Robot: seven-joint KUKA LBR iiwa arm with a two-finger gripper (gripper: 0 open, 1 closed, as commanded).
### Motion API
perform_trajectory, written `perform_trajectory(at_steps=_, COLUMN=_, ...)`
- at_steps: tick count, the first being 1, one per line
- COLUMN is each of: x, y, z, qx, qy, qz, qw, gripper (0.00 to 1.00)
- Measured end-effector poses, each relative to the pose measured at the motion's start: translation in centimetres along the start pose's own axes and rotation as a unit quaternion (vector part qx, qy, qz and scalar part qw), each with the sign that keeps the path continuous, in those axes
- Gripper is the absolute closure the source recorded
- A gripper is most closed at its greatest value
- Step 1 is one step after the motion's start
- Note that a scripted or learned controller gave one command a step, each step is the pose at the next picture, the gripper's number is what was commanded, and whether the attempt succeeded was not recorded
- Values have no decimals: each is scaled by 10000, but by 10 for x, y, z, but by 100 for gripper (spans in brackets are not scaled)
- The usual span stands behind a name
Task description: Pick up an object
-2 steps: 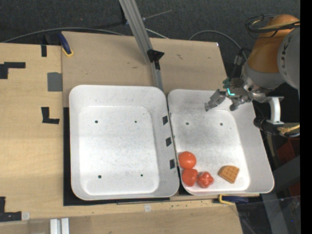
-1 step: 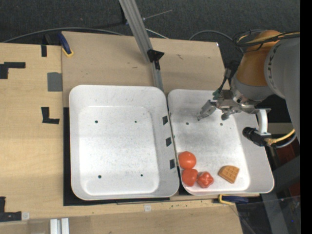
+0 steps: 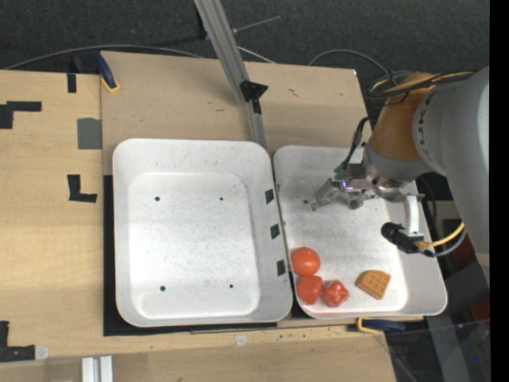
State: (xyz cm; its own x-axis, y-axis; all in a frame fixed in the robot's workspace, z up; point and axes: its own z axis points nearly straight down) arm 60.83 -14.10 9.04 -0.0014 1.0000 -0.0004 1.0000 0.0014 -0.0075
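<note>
- Gripper (image 3: 328,196) hangs low over the right bin (image 3: 318,165), in its far half and nearer the bin's left wall than its right. Whether it is released or clenched I cannot tell; nothing shows in its grasp.
- Wrist and orange band (image 3: 398,130) sit just right of the gripper, over the bin's far-right corner; the grey arm (image 3: 465,150) enters across the bin's right edge.
- Bin floor directly under the gripper looks bare. Candidate objects all lie along the near edge of the right bin, well apart from the gripper.
- Orange-red round piece (image 3: 305,260) sits near the left wall, by the near-left corner.
- Two more red pieces (image 3: 322,291) lie just nearer, touching or almost touching each other and tight to the near rim.
- Tan waffle-like piece (image 3: 374,283) lies alone toward the near-right corner, apart from the red ones.
- Left bin (image 3: 127,165) carries no objects.
- Judgement: step in hand is approach, grasp not yet made.
- To do it well: carry the gripper toward the near edge and choose an isolated target. The tan piece has free floor on all sides; the round piece is the next option.
- Risk: the red pair near the rim leaves little room; a finger may strike the wall or push one piece away.
</note>
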Motion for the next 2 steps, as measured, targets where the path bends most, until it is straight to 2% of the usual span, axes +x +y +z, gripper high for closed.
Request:
perform_trajectory(at_steps=1, x=1, y=2, z=-13, qx=-25, qy=5, qz=-10, qw=10000, gripper=100)
perform_trajectory(at_steps=2, x=3, y=12, z=-63, qx=-54, qy=2, qz=-3, qw=10000, gripper=100)
